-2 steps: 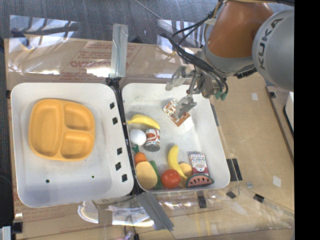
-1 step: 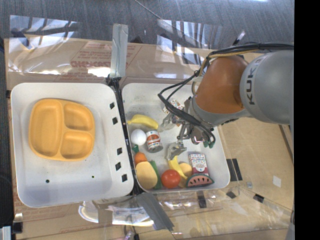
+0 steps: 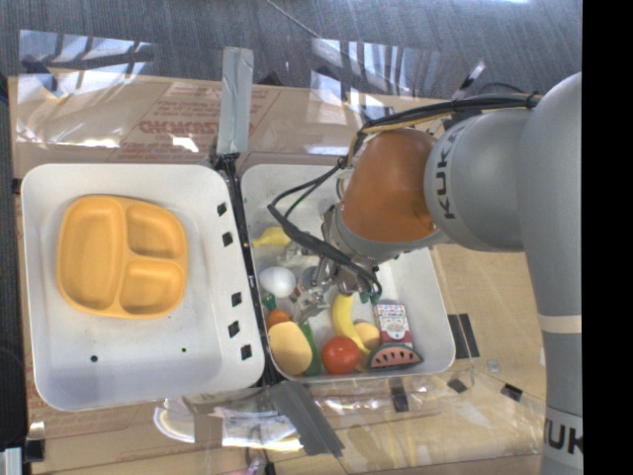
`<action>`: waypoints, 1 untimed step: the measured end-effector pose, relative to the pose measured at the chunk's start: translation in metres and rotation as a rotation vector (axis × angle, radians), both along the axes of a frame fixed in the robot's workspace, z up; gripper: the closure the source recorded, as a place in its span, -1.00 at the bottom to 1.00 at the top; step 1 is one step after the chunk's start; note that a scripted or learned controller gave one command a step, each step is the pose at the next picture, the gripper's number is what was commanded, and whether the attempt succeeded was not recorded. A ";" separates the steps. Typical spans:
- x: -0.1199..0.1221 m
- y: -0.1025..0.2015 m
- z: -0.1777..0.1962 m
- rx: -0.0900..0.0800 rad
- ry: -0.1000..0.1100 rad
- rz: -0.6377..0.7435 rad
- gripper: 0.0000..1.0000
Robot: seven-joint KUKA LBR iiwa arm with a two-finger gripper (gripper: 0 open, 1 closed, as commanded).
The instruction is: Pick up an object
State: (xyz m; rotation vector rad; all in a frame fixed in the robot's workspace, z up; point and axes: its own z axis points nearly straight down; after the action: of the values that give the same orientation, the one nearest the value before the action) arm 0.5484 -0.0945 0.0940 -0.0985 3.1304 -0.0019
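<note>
Tool [image 3: 318,293] low in right bin [image 3: 432,283] over packed toys, reaching for pick | finger state: cannot tell | banana [image 3: 342,317], tomato [image 3: 340,354] beside | tray [image 3: 121,255] apart in left bin [image 3: 49,369]

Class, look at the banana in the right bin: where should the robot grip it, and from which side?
Probably the banana's middle, coming straight down, fingers across its narrow width. It lies flat, running up-down in the view, with the tomato crowding its lower end and the hand already above its upper end.
</note>
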 end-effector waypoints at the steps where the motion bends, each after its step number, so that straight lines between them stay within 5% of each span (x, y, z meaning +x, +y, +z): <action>1: 0.084 -0.014 0.000 0.000 0.006 0.176 -1.00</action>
State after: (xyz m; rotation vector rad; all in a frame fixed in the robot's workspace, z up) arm 0.6325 -0.1085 0.0936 -0.3739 3.1151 -0.0010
